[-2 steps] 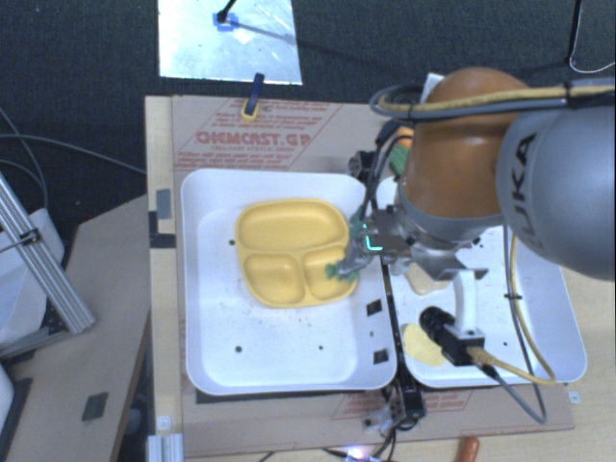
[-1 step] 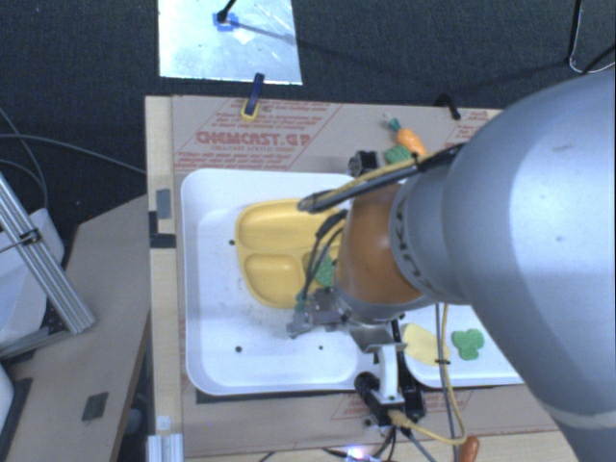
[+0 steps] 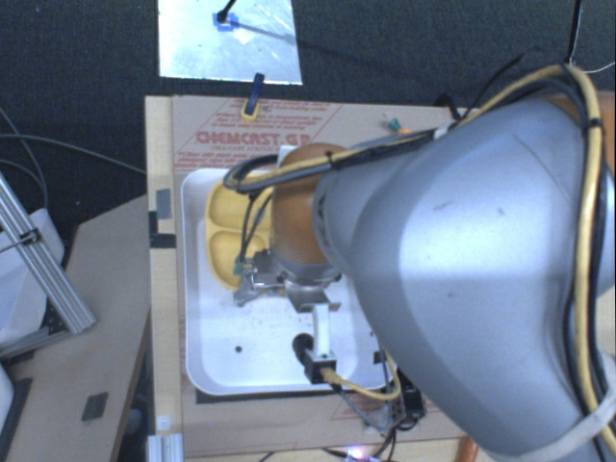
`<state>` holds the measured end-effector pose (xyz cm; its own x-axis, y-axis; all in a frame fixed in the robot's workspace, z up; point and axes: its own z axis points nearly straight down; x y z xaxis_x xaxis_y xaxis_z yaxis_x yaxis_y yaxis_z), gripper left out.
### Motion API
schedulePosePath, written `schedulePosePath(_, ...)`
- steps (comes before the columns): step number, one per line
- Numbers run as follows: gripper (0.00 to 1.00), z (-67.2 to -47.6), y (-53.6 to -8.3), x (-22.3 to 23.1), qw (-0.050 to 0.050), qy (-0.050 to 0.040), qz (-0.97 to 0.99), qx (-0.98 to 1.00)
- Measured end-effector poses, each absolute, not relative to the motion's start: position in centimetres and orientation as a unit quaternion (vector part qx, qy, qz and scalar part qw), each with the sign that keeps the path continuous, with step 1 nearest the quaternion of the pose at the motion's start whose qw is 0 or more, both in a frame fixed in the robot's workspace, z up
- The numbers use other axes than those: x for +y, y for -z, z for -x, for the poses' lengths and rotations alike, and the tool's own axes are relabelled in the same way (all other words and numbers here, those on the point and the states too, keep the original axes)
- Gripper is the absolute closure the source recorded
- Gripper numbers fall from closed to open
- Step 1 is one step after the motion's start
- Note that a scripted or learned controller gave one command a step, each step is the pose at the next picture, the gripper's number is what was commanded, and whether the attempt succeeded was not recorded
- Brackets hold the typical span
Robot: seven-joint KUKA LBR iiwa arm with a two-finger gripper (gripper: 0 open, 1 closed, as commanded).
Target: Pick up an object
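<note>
Gripper [image 3: 279, 282] low in white bin [image 3: 207, 354] — yellow object [image 3: 228, 231] lies just left, toward bin's far-left corner, long axis along left wall. Jaw state: cannot tell.

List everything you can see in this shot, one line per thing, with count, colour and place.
White bin: one, white, centre-left on the bench.
Yellow object: one, yellow, upper left of the bin, partly behind the arm.
Cardboard sheet: one, tan with red print, under the bin.
Silver plate: one, silvery, top of view, on dark floor.
Aluminium frame: one, silver, left edge.
Arm: one, grey, orange band, reaching from the right.
Gripper: one, metallic, over the bin.
</note>
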<state>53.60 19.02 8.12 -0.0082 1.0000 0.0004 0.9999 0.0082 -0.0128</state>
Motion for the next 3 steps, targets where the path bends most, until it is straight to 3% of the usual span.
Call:
schedulePosePath(1,0.0,-59.9,-15.8,16.8,-0.003,0.0041,0.706,-0.708)
schedulePosePath(2,0.0,-56.5,-8.4,19.3,-0.002,0.0019,0.705,-0.709)
schedulePosePath(3,0.0,-48.9,-8.7,18.2,-0.004,0.0065,0.708,-0.707)
